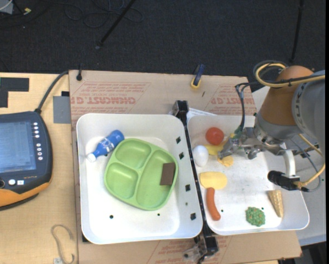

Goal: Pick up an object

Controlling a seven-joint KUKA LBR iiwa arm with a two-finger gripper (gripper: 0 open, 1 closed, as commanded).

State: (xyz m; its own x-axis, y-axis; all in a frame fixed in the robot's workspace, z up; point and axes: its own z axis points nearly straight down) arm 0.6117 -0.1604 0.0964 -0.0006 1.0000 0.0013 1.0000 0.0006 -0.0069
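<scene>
My gripper (229, 149) reaches into the right bin (296, 216) from the right, low over its upper middle. Its tips hover by a small yellow piece (226, 161) and just right of a red ball (214, 135). A white egg (200, 155) lies to the left of them. Lower in the same bin are a yellow banana-like piece (213, 179), an orange hot dog (212, 203), a green broccoli (256, 216) and an ice-cream cone (276, 202). Nothing shows between the fingers.
The left bin (93, 213) holds a green divided plate (141, 173) with a brown block (168, 174) on it, and a blue and white bottle (105, 145). A tablet pendant (16, 150) sits on the bench at far left. Cables hang around the arm's wrist (285, 175).
</scene>
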